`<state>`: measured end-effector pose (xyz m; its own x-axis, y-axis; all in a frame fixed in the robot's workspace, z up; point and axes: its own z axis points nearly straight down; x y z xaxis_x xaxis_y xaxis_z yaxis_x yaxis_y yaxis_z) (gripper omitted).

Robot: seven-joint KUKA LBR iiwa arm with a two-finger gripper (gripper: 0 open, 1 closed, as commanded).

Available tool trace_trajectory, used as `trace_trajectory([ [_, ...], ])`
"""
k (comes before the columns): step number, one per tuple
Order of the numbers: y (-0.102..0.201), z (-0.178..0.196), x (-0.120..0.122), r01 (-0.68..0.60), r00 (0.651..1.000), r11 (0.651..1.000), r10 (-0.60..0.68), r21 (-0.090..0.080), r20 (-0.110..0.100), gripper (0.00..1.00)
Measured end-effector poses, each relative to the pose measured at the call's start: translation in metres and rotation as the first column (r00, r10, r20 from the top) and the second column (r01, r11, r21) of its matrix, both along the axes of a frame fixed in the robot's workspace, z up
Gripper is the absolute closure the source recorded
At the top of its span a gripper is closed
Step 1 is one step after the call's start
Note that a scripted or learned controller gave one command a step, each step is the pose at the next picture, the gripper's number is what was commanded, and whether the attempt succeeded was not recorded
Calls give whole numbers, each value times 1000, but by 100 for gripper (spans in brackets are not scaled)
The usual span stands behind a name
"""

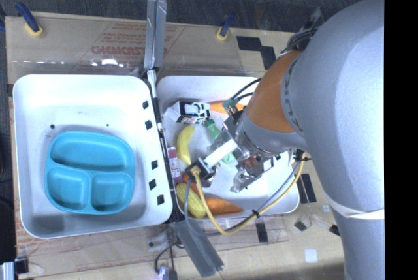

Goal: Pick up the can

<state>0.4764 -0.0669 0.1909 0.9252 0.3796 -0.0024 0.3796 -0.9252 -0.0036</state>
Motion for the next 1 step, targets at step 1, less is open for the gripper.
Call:
trace_trajectory([
  [1, 18, 0, 145, -7, 1000, 1000, 7, 0, -2, 0],
])
